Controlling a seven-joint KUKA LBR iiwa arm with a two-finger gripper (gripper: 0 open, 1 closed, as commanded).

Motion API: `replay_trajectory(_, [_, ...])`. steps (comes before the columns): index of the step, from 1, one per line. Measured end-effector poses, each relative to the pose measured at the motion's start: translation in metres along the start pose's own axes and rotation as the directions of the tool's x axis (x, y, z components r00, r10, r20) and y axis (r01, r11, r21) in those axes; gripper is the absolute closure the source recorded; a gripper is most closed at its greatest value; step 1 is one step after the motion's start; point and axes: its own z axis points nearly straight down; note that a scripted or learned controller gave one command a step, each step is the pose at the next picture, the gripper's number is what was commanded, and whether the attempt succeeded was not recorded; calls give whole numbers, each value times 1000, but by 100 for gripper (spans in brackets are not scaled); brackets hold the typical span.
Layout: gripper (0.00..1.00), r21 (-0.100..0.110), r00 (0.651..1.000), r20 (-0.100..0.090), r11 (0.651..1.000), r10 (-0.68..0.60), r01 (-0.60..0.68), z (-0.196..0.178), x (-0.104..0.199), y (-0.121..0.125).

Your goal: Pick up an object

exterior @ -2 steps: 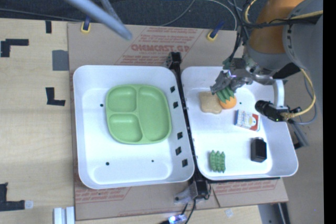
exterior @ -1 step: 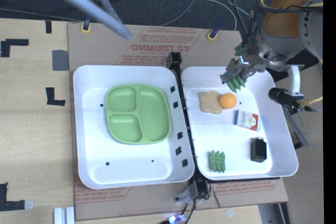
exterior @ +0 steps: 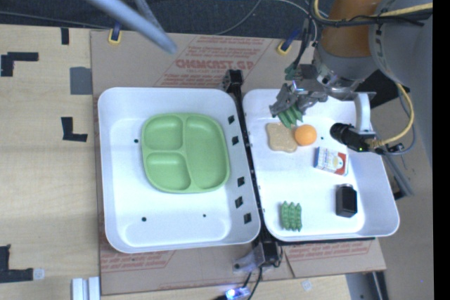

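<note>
My gripper (exterior: 289, 107) hangs over the far left part of the right bin (exterior: 373, 221). Between its grey fingers sits a small green ridged piece (exterior: 295, 109), and the fingers are shut on it. Just below the gripper lie a tan bread-shaped piece (exterior: 282, 138) and an orange ball (exterior: 305, 135), touching each other. Further right is a small red, white and blue packet (exterior: 330, 161). A black block (exterior: 346, 200) and a second green ridged piece (exterior: 291, 216) lie near the bin's front.
The left bin (exterior: 116, 207) holds a green divided plate (exterior: 186, 152). A black divider (exterior: 242, 151) runs between the bins. The arm's orange band (exterior: 358, 10) and cables loom over the right bin's far side.
</note>
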Motion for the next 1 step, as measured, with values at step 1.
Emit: replay_trajectory(1, [100,-1,1000,-1,1000,-2,2,-7,52,5])
